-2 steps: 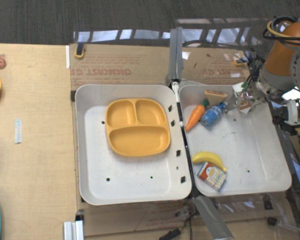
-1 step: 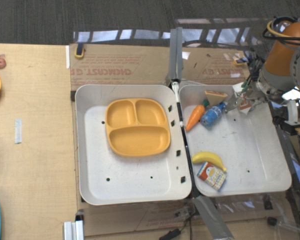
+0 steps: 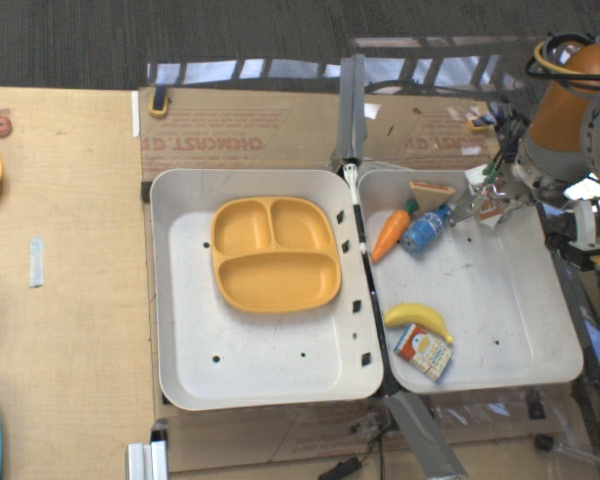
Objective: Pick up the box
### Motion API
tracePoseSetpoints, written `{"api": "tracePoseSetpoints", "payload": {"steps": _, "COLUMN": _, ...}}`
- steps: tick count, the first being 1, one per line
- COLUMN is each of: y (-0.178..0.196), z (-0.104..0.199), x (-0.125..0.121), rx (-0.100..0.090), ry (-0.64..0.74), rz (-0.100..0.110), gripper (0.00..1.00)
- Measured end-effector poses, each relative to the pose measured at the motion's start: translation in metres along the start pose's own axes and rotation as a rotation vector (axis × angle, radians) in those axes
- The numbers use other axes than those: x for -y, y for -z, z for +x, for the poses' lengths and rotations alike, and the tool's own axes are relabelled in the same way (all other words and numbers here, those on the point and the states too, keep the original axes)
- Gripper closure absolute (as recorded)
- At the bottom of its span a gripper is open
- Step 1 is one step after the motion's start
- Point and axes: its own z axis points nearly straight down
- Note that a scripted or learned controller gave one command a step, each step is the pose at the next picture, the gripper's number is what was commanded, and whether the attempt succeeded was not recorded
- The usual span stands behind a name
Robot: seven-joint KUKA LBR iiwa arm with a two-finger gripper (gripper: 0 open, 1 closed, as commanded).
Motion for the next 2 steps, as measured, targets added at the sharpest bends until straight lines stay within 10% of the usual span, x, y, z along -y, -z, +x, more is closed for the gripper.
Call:
{"api": "tracePoseSetpoints", "payload": {"steps": 1, "y": 0.0, "z": 0.0, "x": 0.0, "rx": 0.0, "ry": -0.007, "rz": 0.0, "gripper": 0.0}}
{"api": "tracePoseSetpoints", "payload": {"steps": 2, "y": -0.003, "z": 0.064, "x": -0.002, "rx": 0.011, "ry": -0.084, "rz": -0.001, "gripper": 0.0}}
